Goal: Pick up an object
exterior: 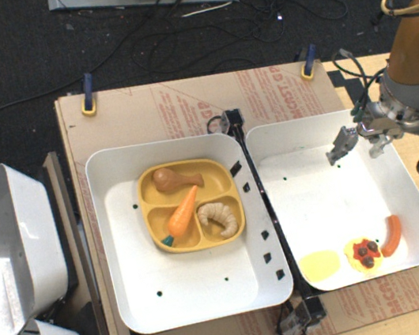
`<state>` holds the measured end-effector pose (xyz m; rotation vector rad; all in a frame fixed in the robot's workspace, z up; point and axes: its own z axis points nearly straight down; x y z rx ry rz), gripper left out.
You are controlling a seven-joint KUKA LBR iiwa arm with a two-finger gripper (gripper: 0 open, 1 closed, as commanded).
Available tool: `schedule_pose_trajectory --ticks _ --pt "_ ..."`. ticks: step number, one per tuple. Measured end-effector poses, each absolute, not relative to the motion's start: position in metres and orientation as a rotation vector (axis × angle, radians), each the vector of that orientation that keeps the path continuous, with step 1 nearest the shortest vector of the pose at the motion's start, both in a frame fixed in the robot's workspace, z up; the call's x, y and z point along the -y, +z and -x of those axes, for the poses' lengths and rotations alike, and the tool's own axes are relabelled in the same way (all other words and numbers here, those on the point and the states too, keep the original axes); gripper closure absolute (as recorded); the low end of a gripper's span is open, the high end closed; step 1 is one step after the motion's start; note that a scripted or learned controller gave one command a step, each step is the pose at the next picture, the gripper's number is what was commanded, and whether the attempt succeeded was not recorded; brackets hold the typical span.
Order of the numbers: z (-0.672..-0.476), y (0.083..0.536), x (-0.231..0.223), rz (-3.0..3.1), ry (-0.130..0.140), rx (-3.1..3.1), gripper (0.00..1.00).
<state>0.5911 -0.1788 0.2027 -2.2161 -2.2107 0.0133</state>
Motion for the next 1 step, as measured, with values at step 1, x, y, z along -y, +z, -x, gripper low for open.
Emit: schedule_pose_trajectory --ticks 1 --pt "-0.5942 0.2114 0.1782 2.221 0.001 2.223 0.0"
